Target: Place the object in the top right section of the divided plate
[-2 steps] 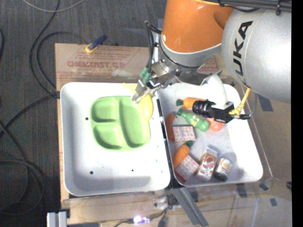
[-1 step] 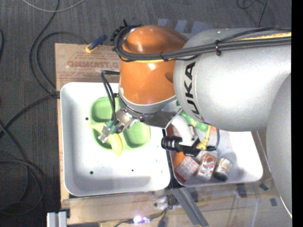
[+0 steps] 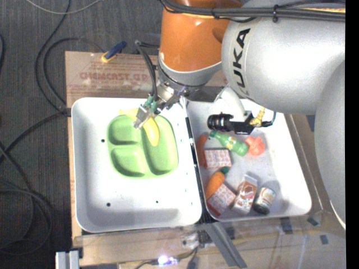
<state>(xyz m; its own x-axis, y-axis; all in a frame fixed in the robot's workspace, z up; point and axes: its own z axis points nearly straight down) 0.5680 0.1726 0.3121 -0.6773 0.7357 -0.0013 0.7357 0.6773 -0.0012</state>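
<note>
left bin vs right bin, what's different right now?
The left bin bears one green divided plate with a yellow object on it; the right bin holds many loose items, such as a carrot and a green bottle. The hand is over the left bin, not the right bin. Both are shallow and white.

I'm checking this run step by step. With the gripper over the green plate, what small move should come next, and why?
Probably a small release and straight lift. The gripper sits low over the green divided plate, and the yellow object lies under its tip in the plate's right-hand section, so the placing looks about done. I cannot tell whether the object is held or already free.
</note>
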